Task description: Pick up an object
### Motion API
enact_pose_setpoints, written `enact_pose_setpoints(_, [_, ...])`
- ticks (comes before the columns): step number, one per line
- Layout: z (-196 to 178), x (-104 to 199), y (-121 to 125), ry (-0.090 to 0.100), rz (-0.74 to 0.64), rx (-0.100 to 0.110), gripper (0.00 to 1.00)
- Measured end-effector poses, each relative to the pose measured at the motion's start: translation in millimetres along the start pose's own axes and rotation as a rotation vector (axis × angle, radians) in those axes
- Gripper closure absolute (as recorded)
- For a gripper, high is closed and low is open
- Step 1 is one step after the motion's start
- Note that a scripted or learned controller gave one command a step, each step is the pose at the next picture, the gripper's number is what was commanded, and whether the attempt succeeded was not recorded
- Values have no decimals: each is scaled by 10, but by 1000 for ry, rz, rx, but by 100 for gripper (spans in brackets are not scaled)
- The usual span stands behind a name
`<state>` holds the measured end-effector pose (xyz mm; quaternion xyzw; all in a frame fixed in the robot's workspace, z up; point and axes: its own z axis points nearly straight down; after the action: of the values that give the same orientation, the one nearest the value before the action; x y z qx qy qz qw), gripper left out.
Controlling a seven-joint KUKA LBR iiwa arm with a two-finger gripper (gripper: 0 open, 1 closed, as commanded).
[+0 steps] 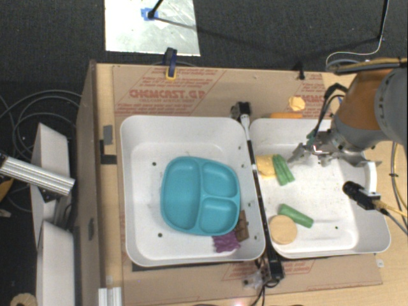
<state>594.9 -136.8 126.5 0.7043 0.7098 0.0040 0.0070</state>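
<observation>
My gripper (313, 153) hangs over the upper middle of the right bin (373, 234), open, with bare bin floor between its fingers. Just left of it lie a light green block (283, 169) and a yellow piece (265, 166), touching each other near the bin's left wall. Lower down in the same bin lie a darker green stick (296, 215) and a tan round disc (283, 229). The gripper is apart from all of them.
The left bin (143, 190) holds a blue divided plate (200, 195), with a purple object (224, 242) and a brown piece (243, 229) at its lower right. An orange item (286, 115) lies on the cardboard behind the right bin. A black part (359, 195) of the arm overhangs the right side.
</observation>
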Motion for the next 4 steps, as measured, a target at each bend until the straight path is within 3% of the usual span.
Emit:
enact_pose_setpoints(1, [432, 465, 12, 4, 1, 13, 0])
enact_pose_setpoints(2, [415, 330, -821, 6, 11, 22, 0])
enact_pose_setpoints(3, [408, 260, -1102, 5, 9, 18, 0])
enact_pose_setpoints(4, [406, 244, -1086, 5, 7, 14, 0])
